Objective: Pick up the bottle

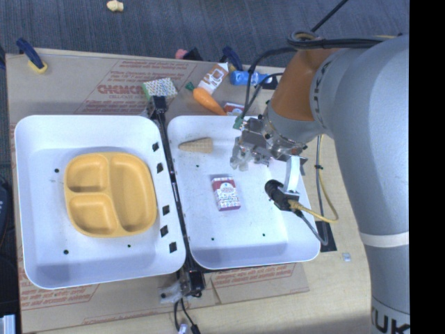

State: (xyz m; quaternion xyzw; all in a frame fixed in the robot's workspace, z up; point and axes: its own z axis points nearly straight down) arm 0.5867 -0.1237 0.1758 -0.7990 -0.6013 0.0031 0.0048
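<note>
Two white bins side by side. Left bin [28, 186]: we log one yellow divided plate [110, 193]. Right bin [208, 252]: one cone [196, 145], one small red box [226, 193]. The bottle [213, 79] lies outside, on the cardboard behind the right bin, beside a carrot [207, 101]. The gripper [242, 160] hangs over the right bin, near its back wall, well short of the bottle; we cannot tell its jaw state.

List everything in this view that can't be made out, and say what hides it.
- End effector, camera view: too small and cluttered to tell whether it is open or shut.
- Right bin: its far right corner is covered by the arm.
- Bottle, on the cardboard behind the bins: label too small to read.
- Red packet in the right bin: print too small to read.
</note>
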